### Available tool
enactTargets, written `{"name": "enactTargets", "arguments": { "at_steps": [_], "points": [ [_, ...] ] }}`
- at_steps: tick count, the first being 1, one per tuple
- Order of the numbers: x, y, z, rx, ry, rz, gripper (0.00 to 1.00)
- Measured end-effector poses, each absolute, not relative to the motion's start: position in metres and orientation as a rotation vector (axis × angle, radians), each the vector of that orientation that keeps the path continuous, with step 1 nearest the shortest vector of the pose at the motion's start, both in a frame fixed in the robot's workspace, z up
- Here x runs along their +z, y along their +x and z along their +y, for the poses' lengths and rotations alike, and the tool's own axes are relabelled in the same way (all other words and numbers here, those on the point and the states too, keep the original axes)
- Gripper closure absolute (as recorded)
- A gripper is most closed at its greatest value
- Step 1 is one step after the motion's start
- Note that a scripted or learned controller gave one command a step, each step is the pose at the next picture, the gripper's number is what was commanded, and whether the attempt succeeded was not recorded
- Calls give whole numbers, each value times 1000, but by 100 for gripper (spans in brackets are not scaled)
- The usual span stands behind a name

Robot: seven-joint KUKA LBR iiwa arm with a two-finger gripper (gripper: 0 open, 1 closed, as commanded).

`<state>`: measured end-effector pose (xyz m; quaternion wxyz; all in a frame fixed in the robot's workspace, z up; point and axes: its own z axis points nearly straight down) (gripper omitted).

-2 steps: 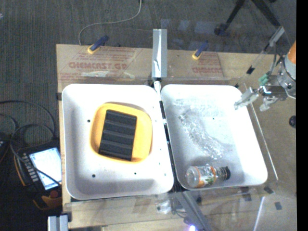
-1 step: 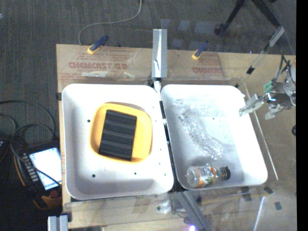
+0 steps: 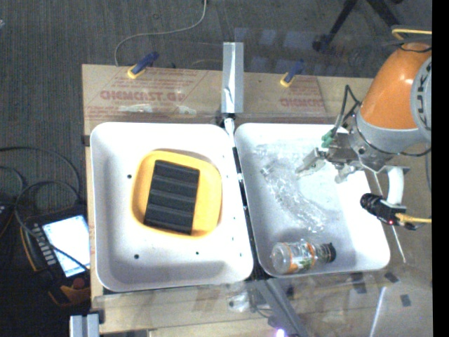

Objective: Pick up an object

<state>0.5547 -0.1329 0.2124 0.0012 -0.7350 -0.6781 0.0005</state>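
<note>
My gripper [image 3: 327, 168] hangs over the upper right part of the right bin [image 3: 365, 255], its two fingers spread open with nothing between them. A clear plastic bottle [image 3: 302, 255] with an orange label and dark cap lies on its side near the front wall of that bin, well below the gripper. A crumpled clear plastic wrap [image 3: 291, 192] lies in the middle of the same bin, just left of and below the fingers. In the left bin [image 3: 105, 188] rests a yellow square dish with a black ribbed block [image 3: 172, 196] on it.
A metal divider post [image 3: 232, 76] stands at the back between the bins. Blue and yellow clamps [image 3: 142, 64] hold the cardboard backing. Cables and a tablet [image 3: 63, 241] lie on the floor at left.
</note>
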Motion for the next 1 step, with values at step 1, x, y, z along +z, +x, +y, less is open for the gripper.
{"name": "enactTargets", "arguments": {
  "at_steps": [1],
  "points": [
    [93, 523, -177, -13, -2109, -2347, 0]
  ]
}}
